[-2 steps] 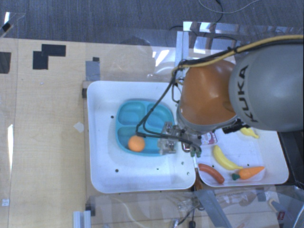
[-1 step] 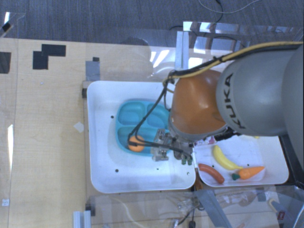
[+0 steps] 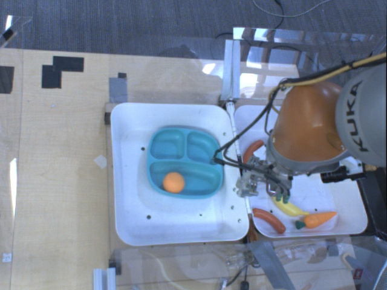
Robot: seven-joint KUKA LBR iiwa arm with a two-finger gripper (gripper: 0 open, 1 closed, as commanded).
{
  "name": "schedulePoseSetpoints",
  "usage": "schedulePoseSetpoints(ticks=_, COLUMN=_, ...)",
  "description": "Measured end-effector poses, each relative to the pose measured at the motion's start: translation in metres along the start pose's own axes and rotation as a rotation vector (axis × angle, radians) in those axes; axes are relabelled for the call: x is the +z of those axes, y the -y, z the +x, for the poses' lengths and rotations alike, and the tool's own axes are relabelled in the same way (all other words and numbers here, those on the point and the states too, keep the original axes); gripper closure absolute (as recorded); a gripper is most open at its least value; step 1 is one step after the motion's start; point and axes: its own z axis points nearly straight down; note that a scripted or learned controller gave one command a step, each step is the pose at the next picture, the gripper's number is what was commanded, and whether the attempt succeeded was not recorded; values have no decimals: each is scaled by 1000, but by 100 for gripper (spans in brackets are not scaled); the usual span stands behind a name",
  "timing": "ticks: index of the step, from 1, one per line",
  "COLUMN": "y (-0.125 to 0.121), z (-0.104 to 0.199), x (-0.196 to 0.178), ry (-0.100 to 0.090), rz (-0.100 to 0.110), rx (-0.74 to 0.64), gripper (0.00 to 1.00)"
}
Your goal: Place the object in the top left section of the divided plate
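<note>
1. Nearest the camera, along the lower edge of the right bin (image 3: 357, 222), lie three toy foods: a sausage (image 3: 268, 220), a banana (image 3: 289, 208) and a carrot (image 3: 316, 220). The sausage is near the bin's lower left corner, the banana just above and right of it, and the carrot at the right end of the row.
2. Gripper (image 3: 261, 185): hangs over the left part of the right bin, close to the wall between the two bins. Whether the jaws are open or closed cannot be told, nor whether they hold anything.
3. Arm (image 3: 308, 125): enters from the right; its orange band covers much of the right bin. Black cables run from it toward the gripper.
4. A second reddish sausage (image 3: 252, 150) lies partly hidden under the cables, above the gripper.
5. Left bin (image 3: 130, 180): holds a blue divided plate (image 3: 185, 162) near its centre.
6. Orange ball (image 3: 174, 182): rests in the plate's large lower section, toward its left side. The two upper sections show only blue plastic.
7. Table (image 3: 54, 180): pale wood, carrying both bins, with black marks at its upper left.
</note>
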Motion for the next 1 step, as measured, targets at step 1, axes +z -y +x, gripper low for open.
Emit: schedulePoseSetpoints(ticks=1, y=-1, z=0, x=0, ry=0, rz=0, rx=-31, gripper=100)
